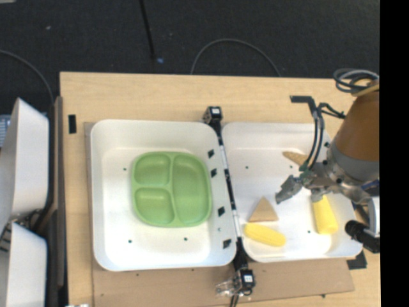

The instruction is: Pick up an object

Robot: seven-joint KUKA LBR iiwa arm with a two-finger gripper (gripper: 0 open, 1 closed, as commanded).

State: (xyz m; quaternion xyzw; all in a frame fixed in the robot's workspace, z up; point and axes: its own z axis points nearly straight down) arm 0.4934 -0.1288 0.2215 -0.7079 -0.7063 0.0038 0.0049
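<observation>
Arm (359, 130): broad orange band, grey collar just below it, toward the pincer. Pincer (289, 189) of dark grey metal, small and angular, with black cables looping above and behind it. Black fittings on the wrist's far side.

Green divided plate (171, 188) in left bin (102, 235).

A pale wooden surface (147, 94) stands over a dark floor (96, 24) with black cables. Directly on it lie two shallow white bins side by side, touching along their inner edges: the left bin (105, 171) and the right bin (255, 146). Small black clips sit along that seam.
</observation>
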